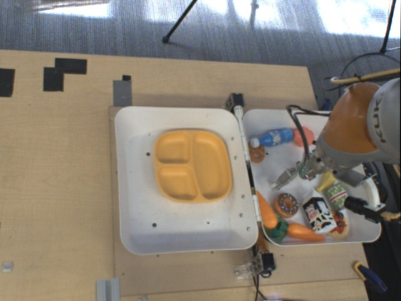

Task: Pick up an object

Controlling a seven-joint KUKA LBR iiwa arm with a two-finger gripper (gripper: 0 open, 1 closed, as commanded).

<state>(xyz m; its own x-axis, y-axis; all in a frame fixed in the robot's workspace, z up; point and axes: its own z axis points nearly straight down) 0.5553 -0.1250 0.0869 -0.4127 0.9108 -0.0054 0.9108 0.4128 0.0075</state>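
My gripper (pixel 293 174) hangs low over the middle of the right bin (pixel 374 234), below the arm's orange band (pixel 352 128). Nothing shows in its grasp. A blue bottle (pixel 274 138) lies at the bin's far left, behind the gripper. A small brown donut (pixel 287 204) sits just in front of it. Two orange carrots (pixel 268 212) (pixel 305 232) lie along the near edge. A black-and-white cow-print carton (pixel 318 215) stands right of the donut, with a green and yellow pack (pixel 334 193) beside it.
The left bin (pixel 138 231) bears a yellow divided plate (pixel 191 165) at its centre. An orange-red item (pixel 305 136) lies right of the bottle, partly under a black cable. The bins' shared rim (pixel 247 168) runs just left of the gripper.
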